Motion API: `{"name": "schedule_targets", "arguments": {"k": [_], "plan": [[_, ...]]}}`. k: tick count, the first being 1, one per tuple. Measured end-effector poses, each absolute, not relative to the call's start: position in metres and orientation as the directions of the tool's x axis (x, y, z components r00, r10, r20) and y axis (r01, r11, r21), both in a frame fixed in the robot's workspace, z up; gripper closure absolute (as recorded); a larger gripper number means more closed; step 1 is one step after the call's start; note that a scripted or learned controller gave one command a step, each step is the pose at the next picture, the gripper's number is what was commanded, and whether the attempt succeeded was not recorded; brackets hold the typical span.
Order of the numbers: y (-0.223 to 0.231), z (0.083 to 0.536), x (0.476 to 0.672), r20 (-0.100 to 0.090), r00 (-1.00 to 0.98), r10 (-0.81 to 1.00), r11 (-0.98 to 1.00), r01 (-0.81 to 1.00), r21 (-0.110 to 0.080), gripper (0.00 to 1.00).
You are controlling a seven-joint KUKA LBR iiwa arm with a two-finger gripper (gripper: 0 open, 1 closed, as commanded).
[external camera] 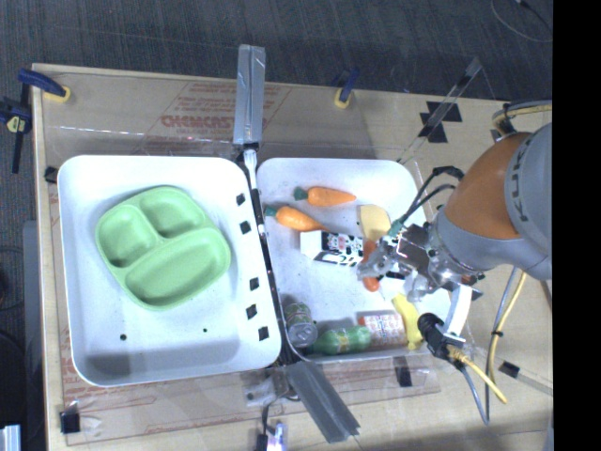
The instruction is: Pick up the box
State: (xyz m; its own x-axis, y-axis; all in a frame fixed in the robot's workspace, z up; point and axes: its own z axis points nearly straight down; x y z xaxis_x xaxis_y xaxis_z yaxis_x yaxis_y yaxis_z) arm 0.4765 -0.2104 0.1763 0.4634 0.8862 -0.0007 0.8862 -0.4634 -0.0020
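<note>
The box (331,244) is small and white with a black printed pattern, lying flat in the middle of the right bin (282,172). My gripper (378,263) hangs low over that bin, just right of the box's right end and close to touching it. The wrist and grey arm with its orange band (488,195) come in from the right. A small red-orange thing (372,283) shows just under the gripper. Whether the box is between the fingers is hidden by the gripper body.
Two carrots (331,196) (296,219) and a pale yellow item (374,220) lie behind the box. Along the right bin's front wall are a can (299,319), a green bottle (343,339), a red-labelled bottle (383,325) and a yellow piece (406,308). The left bin (75,280) holds a green divided plate (164,244).
</note>
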Motion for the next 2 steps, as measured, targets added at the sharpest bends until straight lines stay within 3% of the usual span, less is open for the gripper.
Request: {"name": "schedule_targets", "arguments": {"k": [1, 2], "plan": [[-0.154, 0.104, 0.476, 0.002, 0.180, 0.984, -0.180, 0.984, -0.005, 0.00], [-0.154, 0.091, 0.525, 0.002, 0.114, 0.994, -0.114, 0.993, -0.004, 0.00]]}}
